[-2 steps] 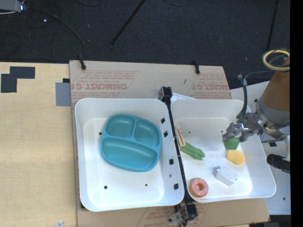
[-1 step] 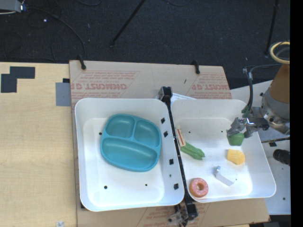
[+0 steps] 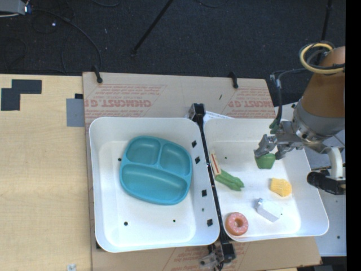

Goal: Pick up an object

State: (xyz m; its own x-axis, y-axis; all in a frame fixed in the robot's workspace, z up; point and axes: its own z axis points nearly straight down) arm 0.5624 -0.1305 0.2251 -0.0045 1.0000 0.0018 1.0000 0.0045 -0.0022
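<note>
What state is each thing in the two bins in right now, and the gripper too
Teal divided plate: lying flat in the left bin, nothing on it.
Green pod: lying in the right bin near the divider.
Yellow block: resting on the bin floor.
Pink donut: flat, in the front corner.
Grey piece: lying loose.
Green object: right at the gripper, grip unclear.

End effector low, arm slanted

divided plate in left bin; doughnut in right bin.
</note>
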